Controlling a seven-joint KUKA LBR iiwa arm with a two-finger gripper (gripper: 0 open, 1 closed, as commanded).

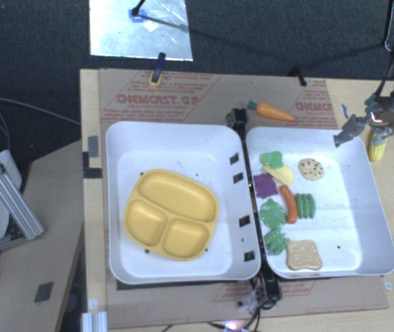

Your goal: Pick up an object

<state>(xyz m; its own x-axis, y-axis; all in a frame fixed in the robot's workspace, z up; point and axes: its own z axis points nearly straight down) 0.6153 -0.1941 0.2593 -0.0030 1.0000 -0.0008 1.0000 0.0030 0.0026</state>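
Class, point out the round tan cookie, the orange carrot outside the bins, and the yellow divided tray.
Round tan cookie (pixel 310 169), camera view, its centre.
Orange carrot (pixel 274 112), camera view, mid-body.
Yellow divided tray (pixel 176 189), camera view, largest compartment's floor.

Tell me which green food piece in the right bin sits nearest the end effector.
The green piece at the bin's top left, above the yellow piece. The other greens, the bean bundle and two leafy pieces, lie farther down from the end effector.

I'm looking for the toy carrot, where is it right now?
The carrot lies outside both bins on the cardboard, just beyond the far rim of the right bin, near the gap between the two bins.
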